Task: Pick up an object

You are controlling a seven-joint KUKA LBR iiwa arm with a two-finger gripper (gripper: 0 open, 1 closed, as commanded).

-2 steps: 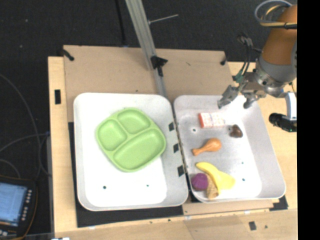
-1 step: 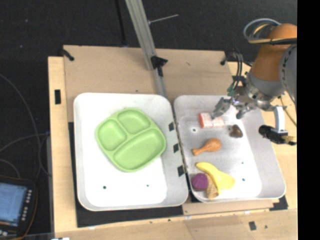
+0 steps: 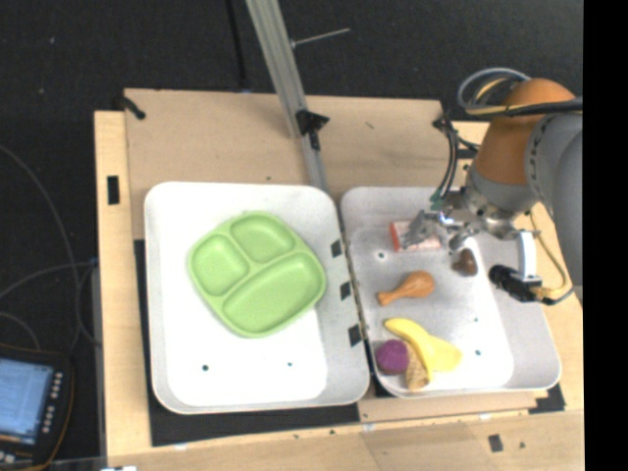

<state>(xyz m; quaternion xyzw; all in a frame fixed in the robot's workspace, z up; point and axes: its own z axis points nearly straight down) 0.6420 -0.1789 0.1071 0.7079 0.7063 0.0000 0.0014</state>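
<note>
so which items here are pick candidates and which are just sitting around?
Pick candidates, right bin:
- pink-red block, at the pincer
- toy drumstick
- toy banana
- purple ball
- small dark object

Lying about:
- green divided plate, left bin
- metal pole

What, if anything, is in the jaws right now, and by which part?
Cannot be told. The gripper sits low over the pink-and-white block in the right bin, but the view doesn't show a hold.

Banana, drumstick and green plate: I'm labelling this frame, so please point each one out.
banana (image 3: 428, 342), camera view, on the middle of its yellow curve.
drumstick (image 3: 416, 285), camera view, on its thick brown meaty end.
green plate (image 3: 261, 302), camera view, on the floor of its largest compartment.
</note>
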